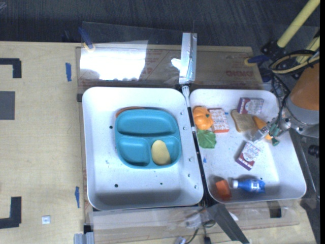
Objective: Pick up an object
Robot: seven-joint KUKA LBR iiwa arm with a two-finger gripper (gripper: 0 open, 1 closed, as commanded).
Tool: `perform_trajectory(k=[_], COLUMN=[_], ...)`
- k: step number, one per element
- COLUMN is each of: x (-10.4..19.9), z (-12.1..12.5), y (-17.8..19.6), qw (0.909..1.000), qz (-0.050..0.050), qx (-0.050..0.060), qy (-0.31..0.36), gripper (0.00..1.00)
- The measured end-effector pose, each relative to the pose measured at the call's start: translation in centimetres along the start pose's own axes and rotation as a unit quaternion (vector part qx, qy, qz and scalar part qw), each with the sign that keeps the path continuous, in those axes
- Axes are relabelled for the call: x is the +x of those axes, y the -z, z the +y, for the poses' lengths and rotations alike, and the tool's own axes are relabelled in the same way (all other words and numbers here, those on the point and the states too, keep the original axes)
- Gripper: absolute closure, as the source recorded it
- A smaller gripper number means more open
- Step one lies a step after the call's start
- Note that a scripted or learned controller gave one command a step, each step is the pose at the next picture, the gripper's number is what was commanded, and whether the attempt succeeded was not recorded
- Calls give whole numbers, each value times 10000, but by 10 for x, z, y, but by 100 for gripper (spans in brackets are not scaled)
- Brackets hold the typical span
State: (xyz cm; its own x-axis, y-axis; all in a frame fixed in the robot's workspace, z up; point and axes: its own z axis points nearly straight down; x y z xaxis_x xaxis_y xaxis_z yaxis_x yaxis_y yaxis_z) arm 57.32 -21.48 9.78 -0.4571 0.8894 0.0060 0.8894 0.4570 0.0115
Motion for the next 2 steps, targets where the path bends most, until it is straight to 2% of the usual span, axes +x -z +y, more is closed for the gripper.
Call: perform_trajectory(k=[1,2], x=[18,18], z=[86,85], y=[-12,-13], qw=[9960,9960], qz=[-46,-42], qx=[25,41], qy=[-890,-895], gripper=[100,0])
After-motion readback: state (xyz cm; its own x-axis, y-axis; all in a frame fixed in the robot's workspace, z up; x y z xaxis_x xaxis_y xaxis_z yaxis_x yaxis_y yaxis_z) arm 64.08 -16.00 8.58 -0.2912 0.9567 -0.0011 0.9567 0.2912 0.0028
